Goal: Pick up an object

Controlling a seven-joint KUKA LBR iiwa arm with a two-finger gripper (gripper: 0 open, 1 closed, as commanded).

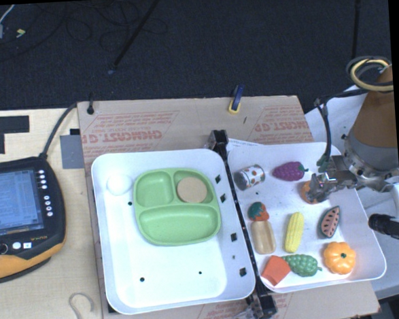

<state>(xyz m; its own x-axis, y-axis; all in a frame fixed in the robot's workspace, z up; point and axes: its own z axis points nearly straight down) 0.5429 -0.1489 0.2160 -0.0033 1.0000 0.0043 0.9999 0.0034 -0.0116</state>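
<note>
The right bin (pixel 377 248) holds several toy foods. Among them are a purple grape bunch (pixel 289 171), a small can (pixel 250 177), a yellow corn cob (pixel 294 231), a watermelon slice (pixel 330 222) and an orange pumpkin (pixel 338 257). My gripper (pixel 316 187) is down in this bin near its upper right. It sits right against a small orange piece (pixel 303 191), which pokes out on its left side. The gripper body hides part of that piece.
A tan bun (pixel 263 237) with a red and green piece (pixel 257 211) above it, green grapes (pixel 301 264) and a red block (pixel 276 270) also lie in the right bin. The left bin (pixel 167 277) bears a green divided plate (pixel 170 224) with a tan disc (pixel 191 189). A control pendant (pixel 15 209) rests at far left.
</note>
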